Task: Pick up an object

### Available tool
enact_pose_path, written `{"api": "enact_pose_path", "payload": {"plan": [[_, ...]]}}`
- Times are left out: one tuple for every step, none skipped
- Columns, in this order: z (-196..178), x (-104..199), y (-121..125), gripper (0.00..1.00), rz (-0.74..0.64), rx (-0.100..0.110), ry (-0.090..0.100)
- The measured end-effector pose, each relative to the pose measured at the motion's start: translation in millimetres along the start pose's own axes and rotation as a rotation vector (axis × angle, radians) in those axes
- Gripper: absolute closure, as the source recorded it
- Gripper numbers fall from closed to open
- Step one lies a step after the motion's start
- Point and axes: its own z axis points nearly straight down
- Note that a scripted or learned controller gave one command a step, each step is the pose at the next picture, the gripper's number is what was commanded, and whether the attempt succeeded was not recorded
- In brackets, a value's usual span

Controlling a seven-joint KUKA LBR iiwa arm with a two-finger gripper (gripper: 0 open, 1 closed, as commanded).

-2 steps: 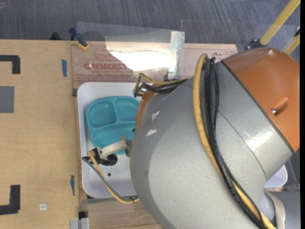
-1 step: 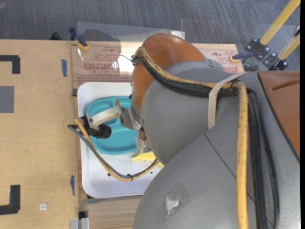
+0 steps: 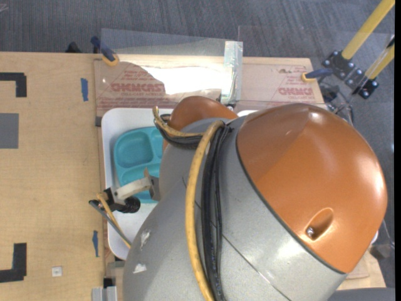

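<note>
Camera view is taken up mostly by the arm (image 3: 269, 212), closest to the lens, its grey body and orange band spreading from the right edge across the middle. Whether the gripper is wide, narrow or holding anything cannot be told, because the arm's bulk lies over it above the white bin (image 3: 108, 127) on the view's left. In that bin lies a teal compartment tray (image 3: 135, 150), its right side covered by the arm; nothing shows it being lifted or gripped. The bin sits on a pale wooden bench (image 3: 50, 168). Behind the bin stands a cardboard strip with red lettering (image 3: 276, 83), then a clear sheet (image 3: 169, 49). Farthest back is grey carpet (image 3: 188, 5).
</note>
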Motion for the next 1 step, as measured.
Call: {"api": "enact_pose_path", "payload": {"plan": [[-105.7, 3.0, -1.6, 1.00, -0.061, 0.006, 0.018]]}}
